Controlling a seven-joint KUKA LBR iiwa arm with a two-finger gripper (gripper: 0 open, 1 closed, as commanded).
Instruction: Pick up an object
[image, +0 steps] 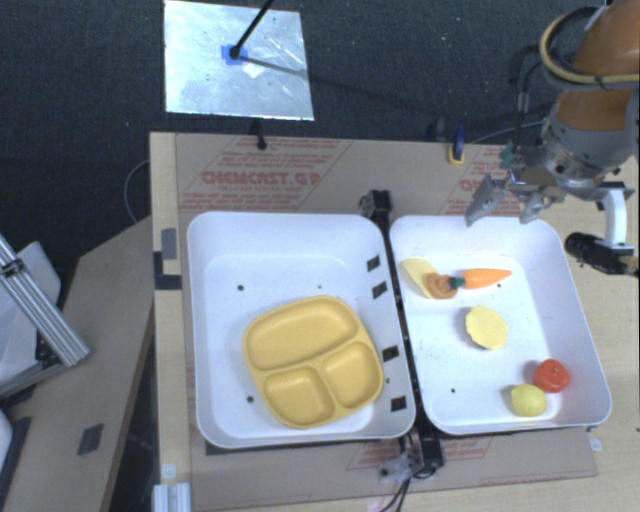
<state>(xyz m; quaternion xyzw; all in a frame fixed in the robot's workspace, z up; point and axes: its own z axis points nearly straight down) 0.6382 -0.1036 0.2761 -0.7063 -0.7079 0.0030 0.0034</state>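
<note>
Camera view | carrot (484, 278) long axis left-right, tip right | end effector (508, 204) released, above right bin's (580, 330) far rim

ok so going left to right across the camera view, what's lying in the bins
yellow divided tray → pale yellow slice → carrot → round yellow piece → lemon → tomato

The arm (590, 110) is grey with an orange band, dark cables, and two grey fingers (483, 202).
</note>
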